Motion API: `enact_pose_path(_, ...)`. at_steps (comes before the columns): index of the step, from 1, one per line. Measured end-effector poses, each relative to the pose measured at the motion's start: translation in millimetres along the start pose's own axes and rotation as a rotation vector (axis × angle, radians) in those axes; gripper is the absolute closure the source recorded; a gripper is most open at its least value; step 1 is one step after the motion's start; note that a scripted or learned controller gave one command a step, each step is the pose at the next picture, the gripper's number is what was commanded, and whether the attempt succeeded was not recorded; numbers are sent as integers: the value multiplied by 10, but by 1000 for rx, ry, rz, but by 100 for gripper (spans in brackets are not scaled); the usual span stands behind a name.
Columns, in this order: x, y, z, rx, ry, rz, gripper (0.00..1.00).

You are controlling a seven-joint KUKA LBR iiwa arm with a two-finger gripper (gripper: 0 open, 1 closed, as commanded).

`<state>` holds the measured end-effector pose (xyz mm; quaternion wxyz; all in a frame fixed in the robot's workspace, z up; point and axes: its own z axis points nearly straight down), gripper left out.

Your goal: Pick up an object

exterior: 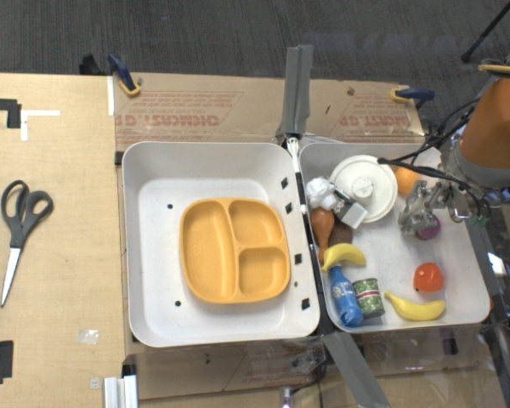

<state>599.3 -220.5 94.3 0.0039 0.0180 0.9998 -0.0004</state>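
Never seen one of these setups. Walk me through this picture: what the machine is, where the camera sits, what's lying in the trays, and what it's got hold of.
One fixed camera hangs above a bench and looks down at a slant. The machine is a single robot arm, grey with an orange band, reaching in from the picture's right. At its end is the tool, a two-finger grasper, low over the right bin by a small purple object; whether it grips anything cannot be told.

The left bin holds a yellow divided plate. The right bin holds the jumble to pick from: a white round container, an orange, two bananas, a blue bottle, a green can, and a red tomato-like ball.

Scissors lie on the wooden bench, left of the bins.
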Motion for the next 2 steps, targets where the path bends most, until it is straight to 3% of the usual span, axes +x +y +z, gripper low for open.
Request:
enact_pose_path(1, -289, 5, -9, 1, -2, 161, 100)
enact_pose_path(2, -242, 18, 35, -3, 20, 160, 0)
